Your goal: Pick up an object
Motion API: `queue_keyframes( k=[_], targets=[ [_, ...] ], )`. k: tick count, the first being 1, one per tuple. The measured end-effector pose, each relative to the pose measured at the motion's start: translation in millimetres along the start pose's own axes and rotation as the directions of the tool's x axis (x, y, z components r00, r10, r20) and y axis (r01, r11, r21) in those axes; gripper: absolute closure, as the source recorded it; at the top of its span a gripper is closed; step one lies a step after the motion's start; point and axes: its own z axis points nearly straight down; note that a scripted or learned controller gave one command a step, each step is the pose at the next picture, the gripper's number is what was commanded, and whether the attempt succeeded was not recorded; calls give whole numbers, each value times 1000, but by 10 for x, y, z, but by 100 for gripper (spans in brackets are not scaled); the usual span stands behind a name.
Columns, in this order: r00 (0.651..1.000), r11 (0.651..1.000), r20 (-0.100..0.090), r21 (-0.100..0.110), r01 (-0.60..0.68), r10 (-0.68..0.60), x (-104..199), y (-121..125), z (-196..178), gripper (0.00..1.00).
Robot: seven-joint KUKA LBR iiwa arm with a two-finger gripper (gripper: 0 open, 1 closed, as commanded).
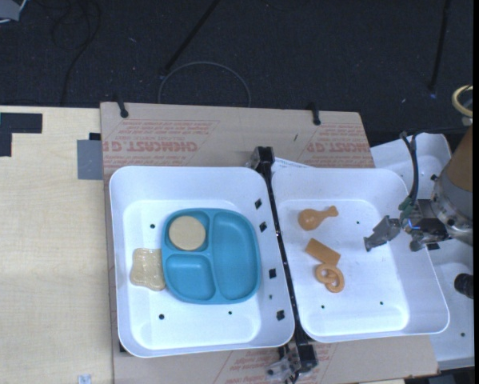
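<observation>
Two shallow white bins sat side by side on a cardboard sheet (223, 134) printed with red lettering, the left bin (135, 190) and the right bin (359, 184) meeting at a black divider (275, 246). The cardboard lay on a light wooden bench top (39, 254) bearing black and grey markers (15, 130). Beyond the bench, dark carpet (263, 30) carried loose cables (199, 74).

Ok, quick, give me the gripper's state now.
Gripper: over the right bin, near its right side, nothing seen in it; open or shut cannot be told.
</observation>
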Motion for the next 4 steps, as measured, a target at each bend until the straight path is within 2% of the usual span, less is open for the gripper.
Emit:
queue_keyframes(
  k=[1,2,3,4],
  targets=[
    [1000,1000,2,-11,2,-2,-2,22,-61,0],
    [1000,1000,1,-7,3,-3,53,-53,426,0],
    [1000,1000,1,-6,2,-2,-27,-41,1018,0],
    [1000,1000,2,-11,1,-1,-29,-35,1463,0]
  ],
)
